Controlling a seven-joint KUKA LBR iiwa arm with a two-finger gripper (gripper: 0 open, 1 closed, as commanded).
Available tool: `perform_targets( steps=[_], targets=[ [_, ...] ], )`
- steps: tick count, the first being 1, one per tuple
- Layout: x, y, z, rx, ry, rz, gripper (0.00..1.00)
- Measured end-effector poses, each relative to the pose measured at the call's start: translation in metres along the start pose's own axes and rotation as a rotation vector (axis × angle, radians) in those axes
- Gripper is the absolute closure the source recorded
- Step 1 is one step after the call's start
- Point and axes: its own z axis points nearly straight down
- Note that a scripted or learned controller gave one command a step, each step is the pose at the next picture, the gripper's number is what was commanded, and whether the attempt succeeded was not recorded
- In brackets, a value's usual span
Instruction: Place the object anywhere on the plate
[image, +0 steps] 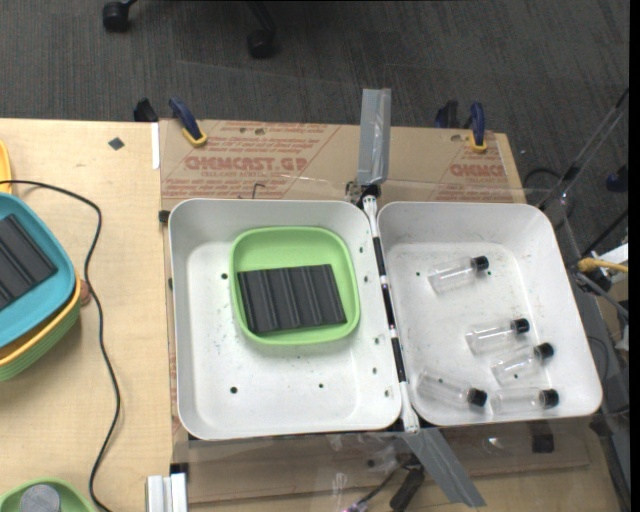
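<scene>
Claw state I cannot tell; the small clear plastic vials with black caps (497, 336) lie in the right white bin (440, 225), probably light, stiff and slippery, best pinched across the body, well apart from the green square plate (292, 241).

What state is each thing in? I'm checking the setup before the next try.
Green plate: flat in the left bin, bearing a dark ribbed mat.
Five clear vials: capped, lying on their sides in the right bin, none on the plate.
</scene>
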Motion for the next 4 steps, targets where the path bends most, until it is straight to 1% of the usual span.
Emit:
perform_targets(
  steps=[1,3,4],
  targets=[
    [-0.012,-0.003,-0.002,0.0,0.001,0.0,0.0],
    [-0.012,-0.003,0.021,0.0,0.0,0.0,0.0],
    [-0.012,-0.002,0.016,-0.001,0.001,0.0,0.0]
  ],
)
